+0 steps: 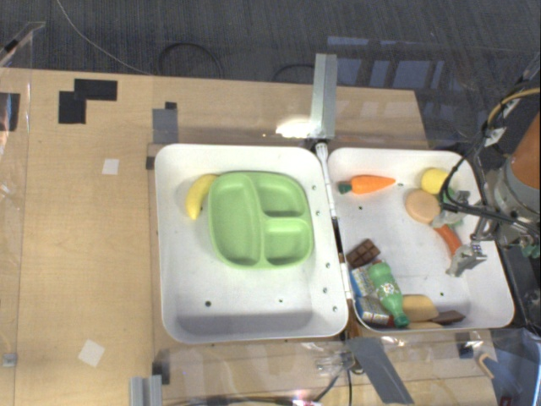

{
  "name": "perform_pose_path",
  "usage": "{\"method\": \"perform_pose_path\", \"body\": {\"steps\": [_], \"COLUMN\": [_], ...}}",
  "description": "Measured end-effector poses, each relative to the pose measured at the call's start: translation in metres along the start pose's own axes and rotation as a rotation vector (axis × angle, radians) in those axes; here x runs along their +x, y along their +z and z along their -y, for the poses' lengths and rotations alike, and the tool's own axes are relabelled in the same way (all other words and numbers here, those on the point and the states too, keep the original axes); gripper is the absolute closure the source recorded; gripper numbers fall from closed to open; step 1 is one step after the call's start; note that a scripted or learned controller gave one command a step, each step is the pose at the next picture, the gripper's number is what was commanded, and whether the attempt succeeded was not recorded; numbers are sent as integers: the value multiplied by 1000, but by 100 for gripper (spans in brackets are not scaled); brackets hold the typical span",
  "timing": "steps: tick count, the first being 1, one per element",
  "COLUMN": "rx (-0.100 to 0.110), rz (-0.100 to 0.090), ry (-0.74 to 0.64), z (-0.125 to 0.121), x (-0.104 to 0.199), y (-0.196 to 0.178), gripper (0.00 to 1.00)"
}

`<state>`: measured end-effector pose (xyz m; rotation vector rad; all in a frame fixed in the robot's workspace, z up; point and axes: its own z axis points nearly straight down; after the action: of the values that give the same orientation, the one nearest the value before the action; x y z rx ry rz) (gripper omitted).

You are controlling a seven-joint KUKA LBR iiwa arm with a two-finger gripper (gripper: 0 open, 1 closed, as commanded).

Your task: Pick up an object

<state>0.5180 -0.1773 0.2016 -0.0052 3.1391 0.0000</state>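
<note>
Objects crowd the right bin (499, 311): carrot (369, 184), green bottle (387, 286), orange piece (449, 238) beside our gripper (467, 259). We cannot tell its grip state, and it holds nothing. Descending near the bin wall, we risk clipping it or nudging the piece away.

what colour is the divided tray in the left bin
Light green; the divided tray shows in the camera view.

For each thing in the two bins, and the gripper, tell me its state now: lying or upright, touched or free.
gripper: low over the right bin's right side, holding nothing that shows.
banana: lying against the green tray's left edge.
green tray: flat in the left bin.
carrot: lying, free.
green bottle: lying on its side.
lemon: free, near the back wall.
</note>
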Motion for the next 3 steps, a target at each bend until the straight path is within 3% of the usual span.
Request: {"method": "perform_pose_path", "body": {"steps": [1,2,3], "rx": [-2,3,5], "rz": [-8,7,10], "ry": [72,77,64], "z": [28,30,30], "x": [12,1,-18], "y": [96,112,112], "gripper": [0,0,0]}}
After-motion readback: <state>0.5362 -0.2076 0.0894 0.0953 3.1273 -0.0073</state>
